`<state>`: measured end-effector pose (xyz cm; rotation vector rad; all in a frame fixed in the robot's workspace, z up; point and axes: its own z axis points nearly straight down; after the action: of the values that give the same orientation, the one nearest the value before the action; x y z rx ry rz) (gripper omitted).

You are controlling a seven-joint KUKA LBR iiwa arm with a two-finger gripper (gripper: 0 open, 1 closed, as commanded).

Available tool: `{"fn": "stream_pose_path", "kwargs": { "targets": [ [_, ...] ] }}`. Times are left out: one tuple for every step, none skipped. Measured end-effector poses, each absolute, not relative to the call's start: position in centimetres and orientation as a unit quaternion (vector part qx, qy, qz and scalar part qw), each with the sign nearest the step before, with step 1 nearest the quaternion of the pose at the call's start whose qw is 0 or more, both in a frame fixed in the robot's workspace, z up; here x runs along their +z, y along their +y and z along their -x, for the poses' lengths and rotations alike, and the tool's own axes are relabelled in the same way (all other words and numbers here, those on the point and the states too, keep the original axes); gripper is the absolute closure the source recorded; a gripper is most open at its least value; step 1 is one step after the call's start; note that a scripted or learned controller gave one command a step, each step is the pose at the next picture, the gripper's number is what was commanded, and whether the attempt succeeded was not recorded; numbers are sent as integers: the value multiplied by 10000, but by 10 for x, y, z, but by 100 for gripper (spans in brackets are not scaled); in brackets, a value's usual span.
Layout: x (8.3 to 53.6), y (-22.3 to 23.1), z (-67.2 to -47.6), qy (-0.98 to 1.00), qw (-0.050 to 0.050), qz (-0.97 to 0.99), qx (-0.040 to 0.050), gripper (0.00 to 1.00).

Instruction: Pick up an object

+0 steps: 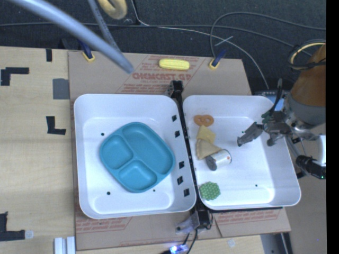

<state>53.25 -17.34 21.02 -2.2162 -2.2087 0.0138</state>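
The green ball (pixel 210 190) lies nearest, by the front wall of the right bin (pixel 283 194). Behind it 3 things crowd together: a small metal cup (pixel 219 159) touches the yellow wedge (pixel 205 143), with a pretzel (pixel 203 120) just beyond. The tool (pixel 254 135) hovers at the bin's right side, holding nothing (how wide it stands I cannot tell). A descent into this cluster can push pieces apart and miss.

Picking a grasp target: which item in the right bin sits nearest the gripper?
The small silver can, lying on its side mid-bin. The gripper hangs just up and right of it; the pretzel, yellow wedge and green ball lie farther left.
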Motion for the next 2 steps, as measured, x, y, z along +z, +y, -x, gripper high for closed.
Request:
{"fn": "stream_pose_path", "kwargs": {
  "targets": [
    [218,-173,-535,-7075,7,7067,6,0],
    [170,-181,-536,-7072,11,7070,14,0]
  ]
}}
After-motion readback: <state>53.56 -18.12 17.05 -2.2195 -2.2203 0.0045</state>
